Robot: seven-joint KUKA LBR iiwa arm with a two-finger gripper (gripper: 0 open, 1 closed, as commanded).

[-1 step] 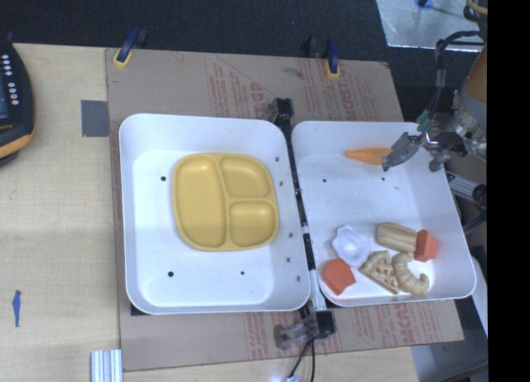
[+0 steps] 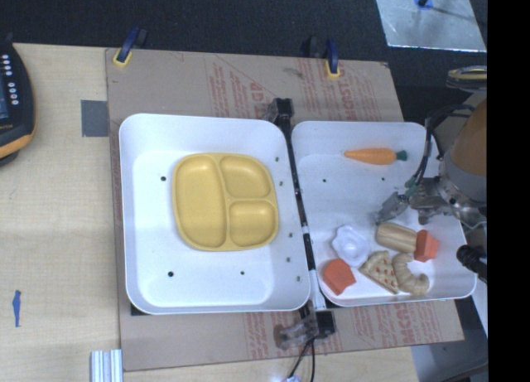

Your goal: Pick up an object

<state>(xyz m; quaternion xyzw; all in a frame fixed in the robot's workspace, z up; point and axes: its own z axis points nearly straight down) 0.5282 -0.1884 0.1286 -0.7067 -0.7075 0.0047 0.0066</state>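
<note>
Right bin (image 2: 331, 144) — red block (image 2: 337, 275), waffle (image 2: 378, 270), white cup (image 2: 350, 244), carrot (image 2: 373, 156); gripper (image 2: 407, 204) low beside bread roll (image 2: 395, 235) — jaws seemingly parted, grasping nothing

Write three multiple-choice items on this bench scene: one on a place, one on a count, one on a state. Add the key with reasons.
1. Where does the orange toy carrot lie?
A. right white bin, far end
B. left white bin
C. on the cardboard

2. How many compartments has the yellow plastic divided plate?
A. two
B. three
C. five

3. How does the plate sit?
A. flat in the left bin
B. propped on the rim
C. upside down

Key: A, the carrot lies near the right bin's top wall; B, one long and two small wells show; A, its hollows face up.
</note>
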